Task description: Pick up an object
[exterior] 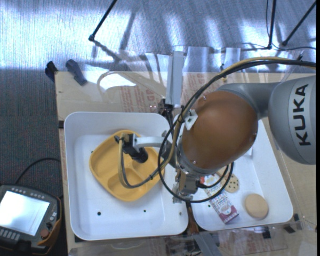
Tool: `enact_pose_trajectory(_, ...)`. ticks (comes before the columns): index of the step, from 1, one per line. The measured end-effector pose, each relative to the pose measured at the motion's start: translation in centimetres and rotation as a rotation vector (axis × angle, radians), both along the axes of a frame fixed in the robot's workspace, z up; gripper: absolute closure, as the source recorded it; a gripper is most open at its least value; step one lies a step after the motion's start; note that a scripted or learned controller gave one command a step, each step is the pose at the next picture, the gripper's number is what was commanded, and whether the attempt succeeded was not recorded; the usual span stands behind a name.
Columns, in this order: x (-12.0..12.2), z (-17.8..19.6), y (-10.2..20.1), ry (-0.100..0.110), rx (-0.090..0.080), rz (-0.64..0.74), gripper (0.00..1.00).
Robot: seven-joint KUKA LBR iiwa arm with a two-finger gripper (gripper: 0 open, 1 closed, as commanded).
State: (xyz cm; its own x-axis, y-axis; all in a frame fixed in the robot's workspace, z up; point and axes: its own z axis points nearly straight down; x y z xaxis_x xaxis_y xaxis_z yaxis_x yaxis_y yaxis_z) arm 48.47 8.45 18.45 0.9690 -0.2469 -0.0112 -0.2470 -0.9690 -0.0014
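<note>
Yellow plate [106,167] lies at nine o'clock from the gripper [182,192], whose grip I cannot tell; dropping here, it may hit the bin rim [185,217].

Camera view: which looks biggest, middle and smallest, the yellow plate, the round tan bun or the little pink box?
1. yellow plate, by far the largest.
2 and 3. little pink box and round tan bun look about alike, so I won't rank them.

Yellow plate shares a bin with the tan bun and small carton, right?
No. The camera view shows the yellow plate in the left bin; the tan bun and small carton lie in the right bin.
</note>
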Motion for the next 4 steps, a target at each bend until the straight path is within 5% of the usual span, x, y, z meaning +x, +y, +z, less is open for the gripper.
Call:
enact_pose_trajectory(1, -0.4, 0.1, -3.9, -0.001, -0.001, 0.046, 1.00)
enact_pose_trajectory(2, -0.2, 2.8, -4.8, -0.003, -0.001, -0.181, 1.00)
enact_pose_trajectory(3, 1.1, 3.5, -1.8, -0.003, 0.001, 0.047, 1.00)
enact_pose_trajectory(4, 0.3, 5.0, -7.4, -0.003, -0.002, -0.081, 1.00)
